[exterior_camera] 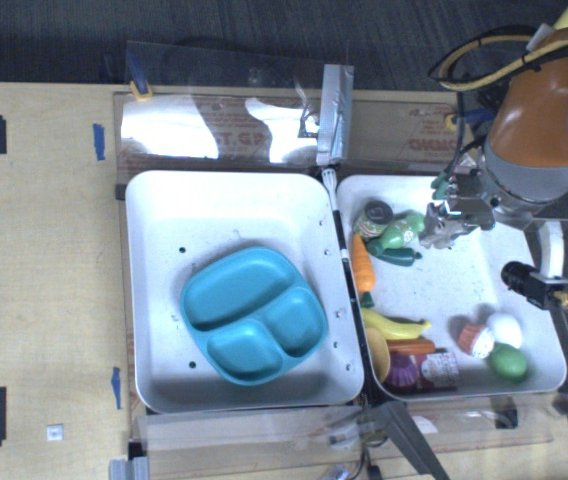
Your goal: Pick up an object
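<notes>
The right white bin [464, 268] holds several toy foods. A green pepper-like toy [398, 237] lies near the bin's upper left, with a dark round piece [376, 211] just behind it. My gripper [444, 224] hangs low at the back of this bin, right beside the green toy on its right; whether it touches the toy is unclear. An orange carrot [363, 266] lies along the bin's left wall. A yellow banana [396, 323] sits below it. The grey arm with its orange band [534, 118] comes in from the upper right.
In the left bin [154, 218] lies a blue divided plate [252, 313]. The right bin's front holds a red-and-white toy [476, 340], a white egg [505, 328], a green ball [509, 364] and a small jar [442, 369] beside purple and red pieces. A black fitting [526, 281] sticks out near the right wall.
</notes>
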You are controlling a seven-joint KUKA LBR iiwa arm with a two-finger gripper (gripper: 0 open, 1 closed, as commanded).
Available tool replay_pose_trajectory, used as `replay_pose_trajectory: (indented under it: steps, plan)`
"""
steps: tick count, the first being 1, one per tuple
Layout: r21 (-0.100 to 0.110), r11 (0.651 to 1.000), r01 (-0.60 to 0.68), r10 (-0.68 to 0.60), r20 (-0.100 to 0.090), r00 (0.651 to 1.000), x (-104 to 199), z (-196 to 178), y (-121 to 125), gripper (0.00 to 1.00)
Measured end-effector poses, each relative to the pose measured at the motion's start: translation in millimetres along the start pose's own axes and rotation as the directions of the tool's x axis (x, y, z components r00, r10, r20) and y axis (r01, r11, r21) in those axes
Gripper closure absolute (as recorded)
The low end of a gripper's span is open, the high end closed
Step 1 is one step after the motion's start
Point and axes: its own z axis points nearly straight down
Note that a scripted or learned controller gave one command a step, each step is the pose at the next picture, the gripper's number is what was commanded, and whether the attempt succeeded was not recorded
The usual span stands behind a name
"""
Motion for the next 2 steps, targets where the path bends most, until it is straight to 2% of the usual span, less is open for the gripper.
replay_pose_trajectory:
  steps: [1,2]
  plan:
    - [0.0,0.978,0.207,-0.207,0.001,0.978,-9.1,-6.3,15.1,1.0]
    - [0.0,0.978,0.207,-0.207,0.001,0.978,-8.8,-6.3,15.1,0.0]
